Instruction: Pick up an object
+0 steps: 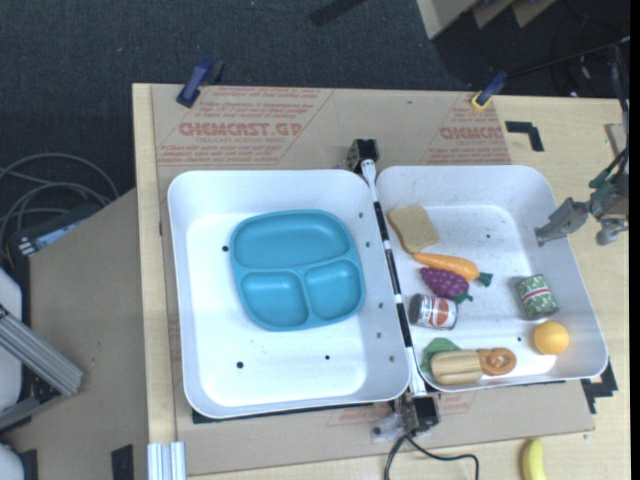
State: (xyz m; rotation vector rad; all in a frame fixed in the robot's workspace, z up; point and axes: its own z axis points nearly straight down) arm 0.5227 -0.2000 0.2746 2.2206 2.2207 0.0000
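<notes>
Two white bins side by side on counter (150,268), cardboard sheet beneath them.

Left bin (200,368): blue tray (297,268), three compartments, flat near bin centre.

Right bin (520,183): toy food scattered.
- Bread slice (413,227) near upper left, close to divider between the bins.
- Carrot (448,264) just below bread, lying slantwise, green tip toward right.
- Grapes (446,283), purple, just below carrot, touching or nearly so.
- Can (434,312), red and white label, on its side, just below grapes, against divider.
- Green leaf (437,347) at lower left corner, partly under hot dog (472,364), which lies along bin's near edge.
- Green can (534,295) toward right side, tilted.
- Orange (551,338) just below green can, near right wall.

Hand (588,218) at right edge of view, above right bin's right rim, well apart from all toy food; nearest piece the green can, lower and to its left. Nothing seen between fingers. Open or clenched: cannot tell, too small and partly cut off by frame edge.

Blue clamp (198,81) at cardboard's far left corner, yellow-and-blue clamp (488,92) at far right. Banana (533,459) on counter outside bins, at near right. Cables (50,198) coiled on floor left of counter.
</notes>
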